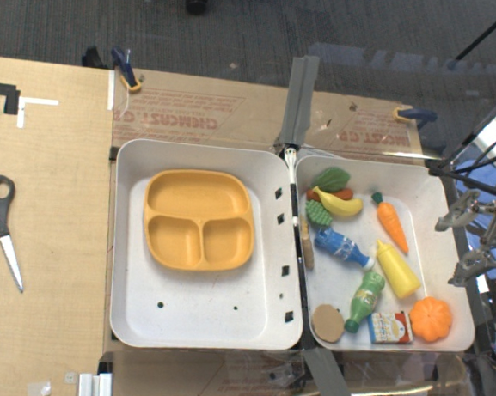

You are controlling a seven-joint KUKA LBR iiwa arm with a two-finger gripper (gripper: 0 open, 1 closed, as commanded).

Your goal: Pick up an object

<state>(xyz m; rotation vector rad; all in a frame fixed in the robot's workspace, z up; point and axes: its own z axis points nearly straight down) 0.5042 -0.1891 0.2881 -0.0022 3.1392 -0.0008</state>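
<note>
White right bin (430, 187) holds the toys; my tool (478, 234) waits at its three o'clock rim, fingers indistinct, nothing visibly held. Next I'd descend on the orange pumpkin (431, 319).

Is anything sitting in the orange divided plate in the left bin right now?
No. The orange divided plate lies in the left bin with all three compartments bare; the toys are all in the right bin.
</note>
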